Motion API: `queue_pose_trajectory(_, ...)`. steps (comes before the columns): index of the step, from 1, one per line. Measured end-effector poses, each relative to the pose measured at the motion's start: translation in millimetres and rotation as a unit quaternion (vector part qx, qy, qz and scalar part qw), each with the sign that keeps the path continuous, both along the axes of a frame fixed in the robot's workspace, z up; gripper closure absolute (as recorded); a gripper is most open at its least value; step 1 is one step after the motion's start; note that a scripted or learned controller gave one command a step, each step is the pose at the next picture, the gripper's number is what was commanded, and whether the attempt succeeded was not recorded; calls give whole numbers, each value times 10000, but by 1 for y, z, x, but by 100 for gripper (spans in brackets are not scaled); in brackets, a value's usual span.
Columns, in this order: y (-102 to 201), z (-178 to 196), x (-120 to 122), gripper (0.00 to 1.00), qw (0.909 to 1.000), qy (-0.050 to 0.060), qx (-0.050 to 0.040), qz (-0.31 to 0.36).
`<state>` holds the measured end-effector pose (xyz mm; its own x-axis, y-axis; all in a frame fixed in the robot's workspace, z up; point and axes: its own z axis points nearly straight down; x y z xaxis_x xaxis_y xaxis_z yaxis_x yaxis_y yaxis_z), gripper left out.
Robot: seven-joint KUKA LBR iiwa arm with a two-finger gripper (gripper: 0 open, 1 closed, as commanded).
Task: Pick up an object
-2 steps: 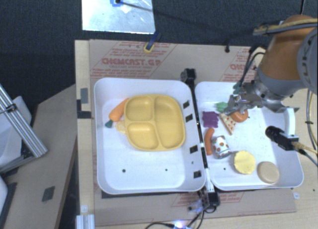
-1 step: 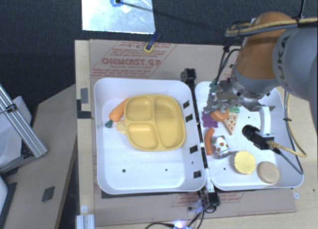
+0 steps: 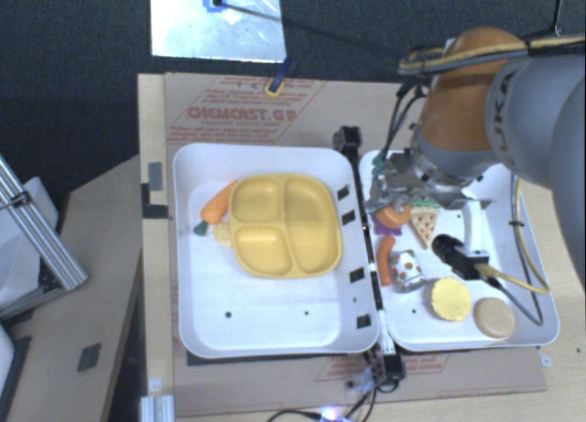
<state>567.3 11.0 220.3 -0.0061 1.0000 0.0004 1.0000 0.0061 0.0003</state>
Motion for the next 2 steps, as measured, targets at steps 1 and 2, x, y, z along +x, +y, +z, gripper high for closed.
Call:
queue_pose_trajectory(1,5,9,-1,100,10000,-7,1,0)
queue_pose_trajectory(2,10,5,17,100,10000,-11,1,2)
